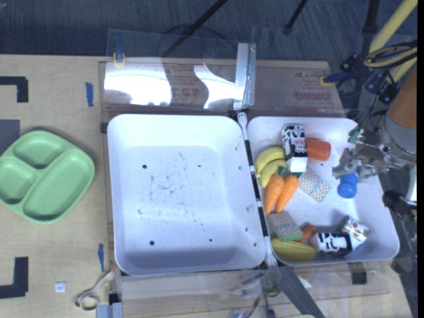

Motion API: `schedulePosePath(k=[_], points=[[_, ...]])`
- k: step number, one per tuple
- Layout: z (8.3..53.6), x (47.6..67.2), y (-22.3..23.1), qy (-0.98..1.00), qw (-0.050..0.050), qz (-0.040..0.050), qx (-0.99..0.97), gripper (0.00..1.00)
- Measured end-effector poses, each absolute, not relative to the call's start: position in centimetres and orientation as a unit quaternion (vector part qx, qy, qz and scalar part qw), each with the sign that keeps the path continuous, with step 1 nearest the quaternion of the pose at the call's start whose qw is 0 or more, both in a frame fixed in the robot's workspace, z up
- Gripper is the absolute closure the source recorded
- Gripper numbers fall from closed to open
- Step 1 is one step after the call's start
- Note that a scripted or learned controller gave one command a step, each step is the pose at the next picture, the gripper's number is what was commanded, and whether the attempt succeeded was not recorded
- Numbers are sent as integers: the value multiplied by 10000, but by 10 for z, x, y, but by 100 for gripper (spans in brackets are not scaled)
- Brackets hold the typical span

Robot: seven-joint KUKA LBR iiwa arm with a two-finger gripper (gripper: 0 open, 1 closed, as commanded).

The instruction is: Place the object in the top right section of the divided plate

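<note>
We judge the nearest hazard to be the jumble in the right bin (pixel 391 234)'s front corner, where a yellow fruit (pixel 293 249), a cow-patterned toy (pixel 333 242) and a small carton (pixel 356 230) touch, so a grab there could lift two or none. Farther back in that bin the gripper (pixel 352 166) hangs over a blue piece (pixel 347 189), with carrots (pixel 281 191) and bananas (pixel 270 162) towards the left bin (pixel 132 134); we cannot tell how far the claw is open or whether it holds anything, nor which item is meant. Farthest off, beyond the left bin, the green plate (pixel 66 201) means a long carry, where a loose grip could drop the load.
</note>
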State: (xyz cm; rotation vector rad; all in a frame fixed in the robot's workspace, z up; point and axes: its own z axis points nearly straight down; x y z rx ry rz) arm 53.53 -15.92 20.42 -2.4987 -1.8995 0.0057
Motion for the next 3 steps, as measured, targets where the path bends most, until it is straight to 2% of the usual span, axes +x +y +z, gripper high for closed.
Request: schedulePosePath(k=[1, 2, 3], points=[[182, 497, -76, -5971, 21, 20, -8022, 100], [182, 479, -4, -5793, 26, 26, -8151, 100], [182, 488, -10, -5733, 15, 20, -8193, 100]])
